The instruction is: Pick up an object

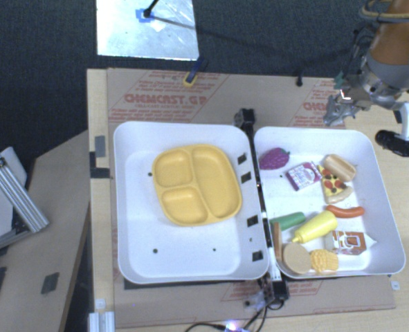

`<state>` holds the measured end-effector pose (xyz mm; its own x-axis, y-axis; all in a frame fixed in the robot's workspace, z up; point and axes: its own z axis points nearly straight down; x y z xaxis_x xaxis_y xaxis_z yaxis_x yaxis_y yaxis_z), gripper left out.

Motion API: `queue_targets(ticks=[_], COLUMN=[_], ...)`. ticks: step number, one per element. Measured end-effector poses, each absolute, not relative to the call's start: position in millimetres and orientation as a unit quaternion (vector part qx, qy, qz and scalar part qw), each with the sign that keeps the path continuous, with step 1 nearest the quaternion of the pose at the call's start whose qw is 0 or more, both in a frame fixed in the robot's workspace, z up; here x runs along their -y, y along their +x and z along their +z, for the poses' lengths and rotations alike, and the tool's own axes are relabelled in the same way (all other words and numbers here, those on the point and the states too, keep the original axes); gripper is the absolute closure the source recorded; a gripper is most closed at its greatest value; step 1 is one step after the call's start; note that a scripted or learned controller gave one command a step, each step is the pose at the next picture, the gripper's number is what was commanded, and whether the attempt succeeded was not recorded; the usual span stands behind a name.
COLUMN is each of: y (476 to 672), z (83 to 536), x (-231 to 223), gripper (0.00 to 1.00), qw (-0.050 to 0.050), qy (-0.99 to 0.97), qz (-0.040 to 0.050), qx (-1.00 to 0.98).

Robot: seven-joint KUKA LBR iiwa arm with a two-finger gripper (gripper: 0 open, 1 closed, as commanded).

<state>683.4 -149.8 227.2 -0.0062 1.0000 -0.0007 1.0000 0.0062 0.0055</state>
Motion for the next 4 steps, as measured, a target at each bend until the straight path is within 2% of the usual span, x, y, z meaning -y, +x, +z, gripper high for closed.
queue_targets(ticks=[2,3,4], y=[616.8,575.8,571.9], z=[230,232,231], x=[79,44,38], gripper=[1.00,1.00,1.00], qw=[-0.001,-0.001,-0.001], qy=[0.705,0.705,0.705], qz=[-0.0003,-0.0004,0.0002], qx=[-0.709,-0.710,-0.709])
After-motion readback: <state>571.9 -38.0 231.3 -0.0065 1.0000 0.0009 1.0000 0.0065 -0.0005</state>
